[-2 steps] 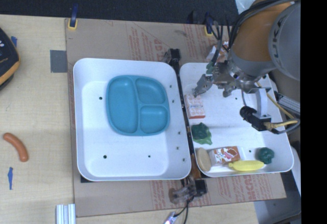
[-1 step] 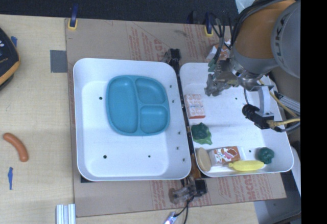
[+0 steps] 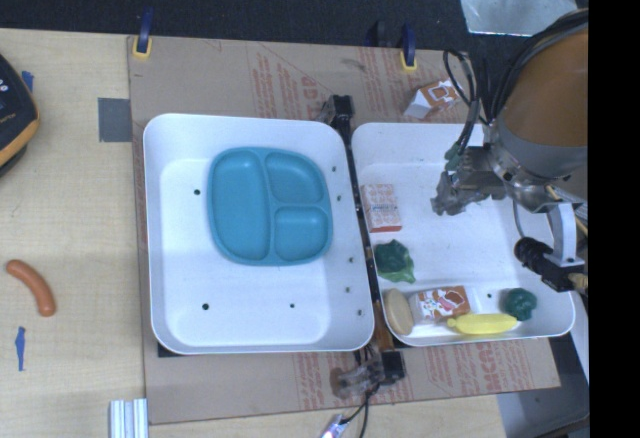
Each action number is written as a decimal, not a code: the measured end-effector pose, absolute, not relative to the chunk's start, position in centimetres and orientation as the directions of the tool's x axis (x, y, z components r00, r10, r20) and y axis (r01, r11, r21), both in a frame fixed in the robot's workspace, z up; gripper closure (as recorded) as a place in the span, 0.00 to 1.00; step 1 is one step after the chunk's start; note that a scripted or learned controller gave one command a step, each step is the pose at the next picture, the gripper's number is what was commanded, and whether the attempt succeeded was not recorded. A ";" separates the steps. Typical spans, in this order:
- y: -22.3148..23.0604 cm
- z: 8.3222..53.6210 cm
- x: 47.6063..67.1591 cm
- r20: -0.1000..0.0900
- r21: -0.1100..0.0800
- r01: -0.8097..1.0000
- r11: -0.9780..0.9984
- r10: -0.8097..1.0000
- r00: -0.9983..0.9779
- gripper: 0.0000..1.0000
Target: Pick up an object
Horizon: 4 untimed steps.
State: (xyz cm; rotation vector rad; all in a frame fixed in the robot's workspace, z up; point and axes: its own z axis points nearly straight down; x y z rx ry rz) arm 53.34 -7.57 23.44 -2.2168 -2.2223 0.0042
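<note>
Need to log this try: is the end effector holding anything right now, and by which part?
Cannot tell. The end effector hovers over bare floor of the right white bin; no object is visible at it.

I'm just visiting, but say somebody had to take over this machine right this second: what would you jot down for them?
Gripper: over the right bin, above bare floor, nothing seen between its fingers; open or shut can't be told.
Right bin holds: small packet, green piece, labelled bottle lying down, yellow banana, dark green piece.
Left bin: blue divided plate.
Done: nothing lifted.
Left: grasp and raise one object.
</note>
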 end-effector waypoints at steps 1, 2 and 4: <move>-5.9 20.6 56.3 -0.002 -0.003 1.000 0.005 1.000 -0.005 1.00; -3.3 19.2 57.3 -0.001 -0.005 1.000 0.005 1.000 -0.005 1.00; -3.8 23.1 53.0 -0.001 -0.003 1.000 0.002 1.000 -0.002 1.00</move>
